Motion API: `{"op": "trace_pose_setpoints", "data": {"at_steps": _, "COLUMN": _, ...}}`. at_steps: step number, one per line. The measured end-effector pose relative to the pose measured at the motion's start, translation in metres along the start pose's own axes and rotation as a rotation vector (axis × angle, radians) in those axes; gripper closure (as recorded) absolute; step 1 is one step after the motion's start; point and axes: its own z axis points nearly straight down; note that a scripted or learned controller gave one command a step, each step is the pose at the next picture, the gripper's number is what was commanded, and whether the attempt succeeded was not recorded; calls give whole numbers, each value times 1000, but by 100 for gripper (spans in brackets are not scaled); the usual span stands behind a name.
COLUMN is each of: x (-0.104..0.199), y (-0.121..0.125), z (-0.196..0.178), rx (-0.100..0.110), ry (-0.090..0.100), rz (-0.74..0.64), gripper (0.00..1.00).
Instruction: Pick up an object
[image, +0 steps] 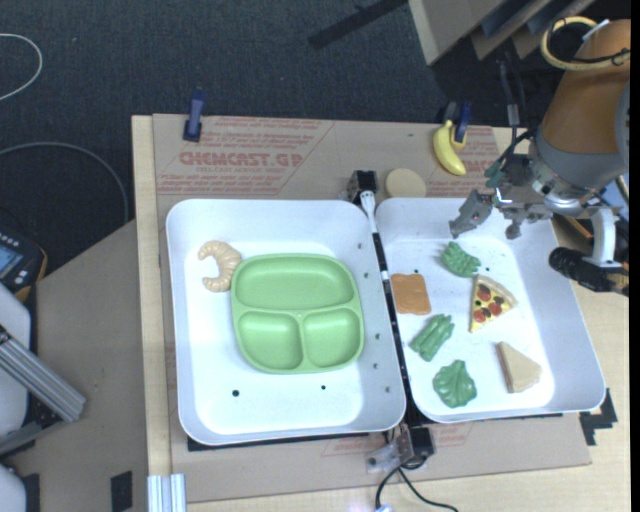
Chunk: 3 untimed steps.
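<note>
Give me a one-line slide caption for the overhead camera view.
Open tool poised above toy foods in the right bin; green divided plate and croissant in the left bin.

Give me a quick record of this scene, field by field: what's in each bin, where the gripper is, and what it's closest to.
left bin: green divided plate, croissant touching the plate's left edge
right bin: toast slice, pizza slice, bread wedge, three green leafy pieces
outside bins: banana on the cardboard behind the right bin
gripper: over the right bin's far end, fingers spread, nothing between them
nearest item: the far leafy piece
</note>
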Motion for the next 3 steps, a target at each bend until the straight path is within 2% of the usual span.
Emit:
{"op": "trace_pose_setpoints", "data": {"at_steps": 1, "x": 8, "y": -49, "z": 138, "rx": 6, "ry": 4, "rz": 3, "gripper": 0}}
{"op": "trace_pose_setpoints", "data": {"at_steps": 2, "x": 7, "y": -45, "z": 121, "rx": -5, "ry": 0, "rz": 2, "gripper": 100}}
{"op": "trace_pose_setpoints", "data": {"at_steps": 3, "x": 25, "y": -70, "z": 81, "rx": 1, "ry": 2, "rz": -2, "gripper": 100}}
